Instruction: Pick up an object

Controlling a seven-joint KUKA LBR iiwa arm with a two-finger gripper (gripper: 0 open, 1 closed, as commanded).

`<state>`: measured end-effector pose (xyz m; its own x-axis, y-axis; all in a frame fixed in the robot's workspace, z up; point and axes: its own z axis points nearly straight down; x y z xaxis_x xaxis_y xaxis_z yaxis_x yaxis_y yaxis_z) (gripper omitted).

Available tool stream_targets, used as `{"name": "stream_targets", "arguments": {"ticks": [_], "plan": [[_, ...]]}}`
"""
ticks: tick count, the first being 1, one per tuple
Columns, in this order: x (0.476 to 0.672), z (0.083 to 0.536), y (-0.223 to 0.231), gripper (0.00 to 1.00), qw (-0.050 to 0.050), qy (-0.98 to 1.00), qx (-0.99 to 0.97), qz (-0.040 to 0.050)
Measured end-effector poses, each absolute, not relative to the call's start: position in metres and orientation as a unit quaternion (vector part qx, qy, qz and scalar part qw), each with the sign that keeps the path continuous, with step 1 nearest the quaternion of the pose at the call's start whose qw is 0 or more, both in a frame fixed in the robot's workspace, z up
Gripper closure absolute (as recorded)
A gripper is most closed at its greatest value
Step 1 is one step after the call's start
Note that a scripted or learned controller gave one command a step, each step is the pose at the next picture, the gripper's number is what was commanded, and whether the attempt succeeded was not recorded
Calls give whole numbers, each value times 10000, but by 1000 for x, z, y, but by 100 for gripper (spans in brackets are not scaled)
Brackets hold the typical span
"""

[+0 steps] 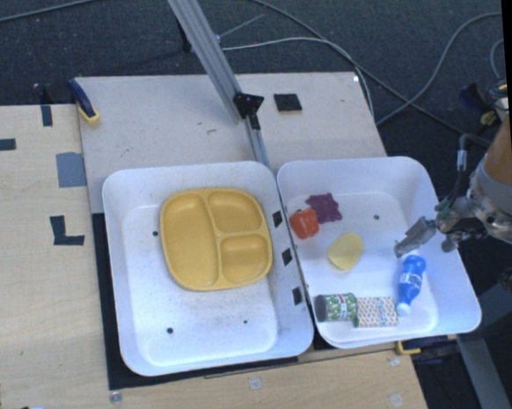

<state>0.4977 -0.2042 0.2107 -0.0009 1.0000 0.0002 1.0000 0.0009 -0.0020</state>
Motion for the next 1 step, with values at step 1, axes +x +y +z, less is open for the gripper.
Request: {"name": "stream_targets", "arguments": {"ticks": [1], "plan": [[490, 148, -205, 0, 35, -7069, -7073, 20]]}}
